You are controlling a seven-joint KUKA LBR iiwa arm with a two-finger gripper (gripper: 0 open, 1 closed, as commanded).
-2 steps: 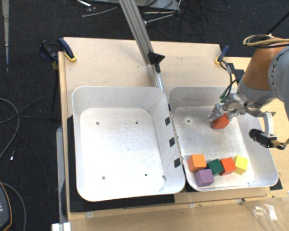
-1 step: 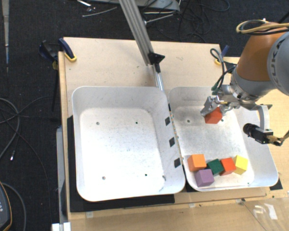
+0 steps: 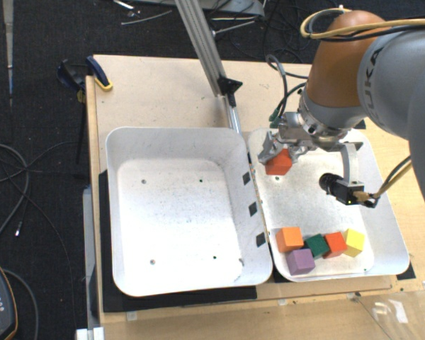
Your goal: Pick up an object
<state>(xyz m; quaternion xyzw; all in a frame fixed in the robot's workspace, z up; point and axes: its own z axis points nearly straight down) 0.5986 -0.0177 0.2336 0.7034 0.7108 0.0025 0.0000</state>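
Fingers (image 3: 278, 156) clamped on a red-orange block (image 3: 279, 163), one finger each side, block lifted above the right bin (image 3: 382, 211) near its upper-left corner. Arm (image 3: 368, 62) comes in from the right, orange band above the wrist, cables looped over it.

Clearance: block sits close to the wall shared by the two bins, just right of it. Slanted metal rod (image 3: 205, 48) ends at a black clamp just beside that corner, close to the fingers. Middle of the right bin floor is open, apart from a black fitting on the gripper (image 3: 343, 188) hanging over it. Left bin (image 3: 127, 147) has a bare floor, speckled.

Held block: small cube, red-orange, matte, tilted slightly, lower corner pointing down.

Count in the right bin, along its lower edge, five cubes clustered: one orange (image 3: 291, 238), one green (image 3: 316, 246), one red (image 3: 336, 244), one yellow (image 3: 355, 241), one purple (image 3: 300, 261). Orange, green, red and yellow run in a row, touching or nearly so; purple sits just below orange. Six cubes total with the held one.

Table (image 3: 163, 91) is tan; blue-yellow clamp (image 3: 92, 73) on its upper-left corner.
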